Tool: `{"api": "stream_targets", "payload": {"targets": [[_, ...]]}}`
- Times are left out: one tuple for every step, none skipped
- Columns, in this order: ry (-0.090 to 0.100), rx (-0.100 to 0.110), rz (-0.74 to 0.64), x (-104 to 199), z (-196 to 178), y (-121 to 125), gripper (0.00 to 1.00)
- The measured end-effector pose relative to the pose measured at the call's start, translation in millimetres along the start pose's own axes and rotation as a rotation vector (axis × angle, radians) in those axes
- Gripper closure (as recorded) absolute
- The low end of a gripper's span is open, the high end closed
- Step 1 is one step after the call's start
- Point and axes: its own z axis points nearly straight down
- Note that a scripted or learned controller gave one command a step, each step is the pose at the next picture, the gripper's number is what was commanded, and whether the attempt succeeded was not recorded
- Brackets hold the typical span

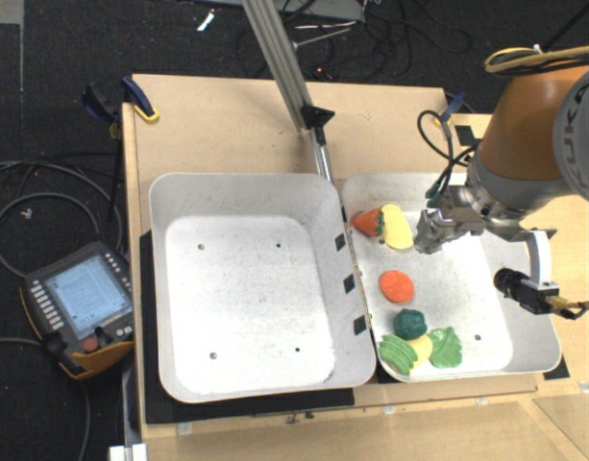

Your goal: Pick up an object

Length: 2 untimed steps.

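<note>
A: Which step? 
B: The approach; the gripper [430, 239] hangs beside the yellow object [398, 229] in the right bin [486, 277]. Finger spread: cannot tell 
A: Next? 
B: Shift over it, then descend

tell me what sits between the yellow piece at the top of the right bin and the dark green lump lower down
The round orange piece lies between the yellow piece and the dark green lump, with bare bin floor either side of it, in the camera view.

On the table [227, 113] two bins stand side by side: in the right bin [486, 286] the toys [398, 286] lie along its left side, the tool [430, 236] hangs just right of the rear ones.
</note>
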Motion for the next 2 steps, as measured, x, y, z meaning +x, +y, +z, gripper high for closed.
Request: {"api": "stream_targets", "payload": {"targets": [[0.001, 0.002, -0.001, 65, 0, -2, 1.0], [0.0, -0.001, 0.0, 120, -11, -12, 1.0]]}}
